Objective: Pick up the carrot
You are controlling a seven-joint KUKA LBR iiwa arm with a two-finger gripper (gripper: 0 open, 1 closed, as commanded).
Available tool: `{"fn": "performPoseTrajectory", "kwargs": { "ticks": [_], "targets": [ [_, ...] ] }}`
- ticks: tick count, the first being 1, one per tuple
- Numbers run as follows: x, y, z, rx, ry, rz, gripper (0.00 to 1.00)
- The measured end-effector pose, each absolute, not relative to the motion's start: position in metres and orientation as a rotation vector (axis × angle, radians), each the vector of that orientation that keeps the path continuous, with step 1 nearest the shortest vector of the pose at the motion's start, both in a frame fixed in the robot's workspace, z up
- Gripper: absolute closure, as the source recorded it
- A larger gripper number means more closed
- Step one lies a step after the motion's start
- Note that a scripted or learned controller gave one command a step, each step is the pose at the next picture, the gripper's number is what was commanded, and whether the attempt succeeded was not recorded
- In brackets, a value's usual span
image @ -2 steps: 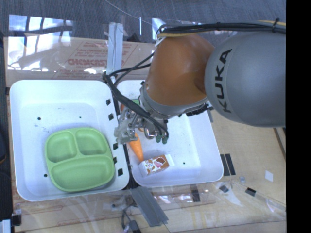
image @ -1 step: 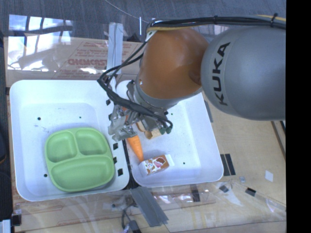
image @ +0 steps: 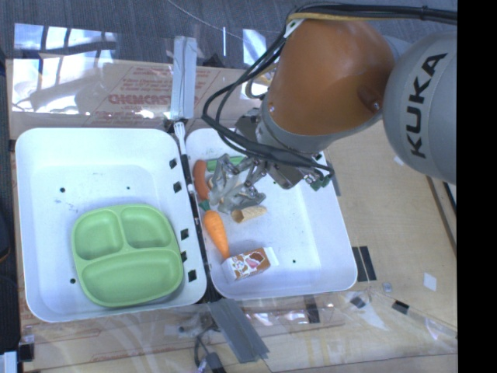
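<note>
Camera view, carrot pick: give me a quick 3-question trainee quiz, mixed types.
1. True or false: the carrot lies in the green plate.
2. Which bin holds the small carton? A left B right
3. Fill in: the gripper hangs over the ___ bin.

Key: 1 false, it lies in the right bin by the dividing wall; 2 B; 3 right.

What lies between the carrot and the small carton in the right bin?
Nothing: in the camera view, bare white floor of the right bin separates the carrot from the small carton, which lies just below and to its right.
</note>
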State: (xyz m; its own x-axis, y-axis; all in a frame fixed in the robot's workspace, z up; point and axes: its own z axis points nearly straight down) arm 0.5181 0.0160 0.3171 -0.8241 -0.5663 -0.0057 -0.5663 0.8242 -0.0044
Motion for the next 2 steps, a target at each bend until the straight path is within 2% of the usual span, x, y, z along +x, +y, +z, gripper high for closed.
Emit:
{"fn": "performPoseTrajectory", "kwargs": {
  "ticks": [1, 2],
  "targets": [
    [0.553, 0.013, 0.240, -1.340, 2.845, 0.003, 1.00],
    [0.556, -0.008, 0.263, -0.857, 3.020, -0.003, 1.00]
  ]
}}
